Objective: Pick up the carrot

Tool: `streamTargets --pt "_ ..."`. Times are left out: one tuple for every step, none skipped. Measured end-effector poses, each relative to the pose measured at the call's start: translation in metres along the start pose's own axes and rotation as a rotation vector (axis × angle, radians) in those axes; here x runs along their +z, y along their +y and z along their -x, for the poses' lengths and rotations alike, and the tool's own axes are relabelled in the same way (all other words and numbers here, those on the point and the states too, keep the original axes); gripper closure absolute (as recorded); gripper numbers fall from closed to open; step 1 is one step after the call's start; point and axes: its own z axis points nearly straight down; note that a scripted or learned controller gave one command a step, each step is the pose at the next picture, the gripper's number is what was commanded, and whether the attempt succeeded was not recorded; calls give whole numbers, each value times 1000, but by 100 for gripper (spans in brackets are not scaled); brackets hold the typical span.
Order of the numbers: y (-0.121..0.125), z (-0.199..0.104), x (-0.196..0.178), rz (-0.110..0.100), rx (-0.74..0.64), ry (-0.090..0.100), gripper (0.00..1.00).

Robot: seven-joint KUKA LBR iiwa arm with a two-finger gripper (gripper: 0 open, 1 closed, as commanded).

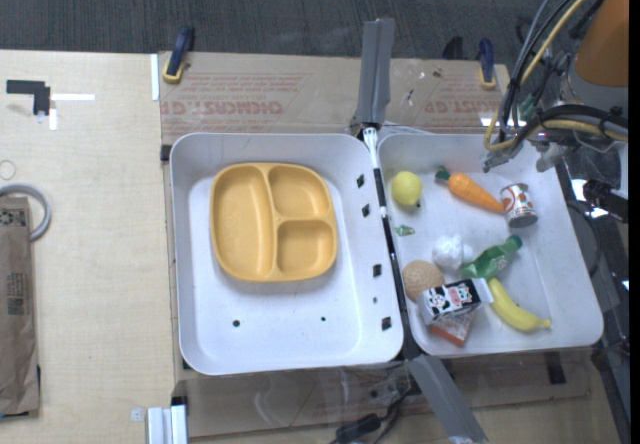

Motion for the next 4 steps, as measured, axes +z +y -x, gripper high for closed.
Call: streamTargets --pt "36 28 -76 1 -53 -3 0" --pt "-36 54 61 0 -177 -1 0" --pt "12 3 29 5 -386 -3 0" --pt "-6 54 -39 3 -530 -4 0"
